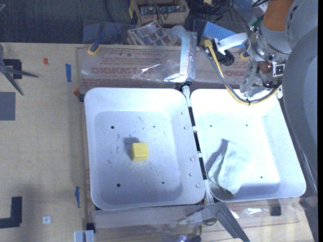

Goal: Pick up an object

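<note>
Crumpled grey-white cloth (225, 169) lies at the near left of the right-hand shallow white bin (262, 117), its lower edge against the bin's near wall. Left of it, across the seam where the two bins meet, stands the left-hand shallow white bin (101, 105); its floor carries dark specks and a small yellow cube-shaped block (140, 152), resting slightly left of centre and well apart from every wall. Both bins sit on the light wooden desk (40, 135), which also bears short strips of blue tape (68, 72) at its left. Beyond the bins, along their far edges, lies a sheet of clear plastic film with red lettering (136, 67). At the far right, the grey arm with an orange band (277, 11) reaches in; its two-finger gripper (255, 84) hangs above the far edge of the right-hand bin, well apart from the block and from the cloth. Yellow and black cables (224, 77) loop down beside the wrist. Whether the fingers are spread or pressed together cannot be told; nothing is seen between them.
</note>
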You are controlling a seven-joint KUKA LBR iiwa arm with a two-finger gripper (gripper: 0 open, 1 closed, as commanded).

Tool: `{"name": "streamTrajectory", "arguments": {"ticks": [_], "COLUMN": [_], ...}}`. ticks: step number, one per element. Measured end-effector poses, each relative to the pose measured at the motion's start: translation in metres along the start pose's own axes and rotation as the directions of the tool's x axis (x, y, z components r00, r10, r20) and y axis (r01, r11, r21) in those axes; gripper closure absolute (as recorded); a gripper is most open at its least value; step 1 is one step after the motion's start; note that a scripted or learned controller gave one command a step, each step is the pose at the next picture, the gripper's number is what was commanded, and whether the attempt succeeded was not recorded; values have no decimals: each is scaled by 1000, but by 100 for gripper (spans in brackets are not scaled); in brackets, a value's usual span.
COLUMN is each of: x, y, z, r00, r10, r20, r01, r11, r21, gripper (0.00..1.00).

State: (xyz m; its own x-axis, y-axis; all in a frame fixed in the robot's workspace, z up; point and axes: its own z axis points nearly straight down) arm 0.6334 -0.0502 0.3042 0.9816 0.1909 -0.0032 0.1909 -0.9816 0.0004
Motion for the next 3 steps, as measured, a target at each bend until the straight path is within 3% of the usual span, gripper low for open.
{"name": "streamTrajectory", "arguments": {"ticks": [1, 2, 3], "x": [7, 8, -7], "y": [56, 53, 90], "z": [101, 93, 89], "r00": [1000, 1000, 994], "r10": [-8, -15, -107], "r20": [4, 9, 3], "r01": [8, 15, 107], "r11": [1000, 1000, 994], "r21": [3, 4, 3], "gripper": [100, 100, 100]}}
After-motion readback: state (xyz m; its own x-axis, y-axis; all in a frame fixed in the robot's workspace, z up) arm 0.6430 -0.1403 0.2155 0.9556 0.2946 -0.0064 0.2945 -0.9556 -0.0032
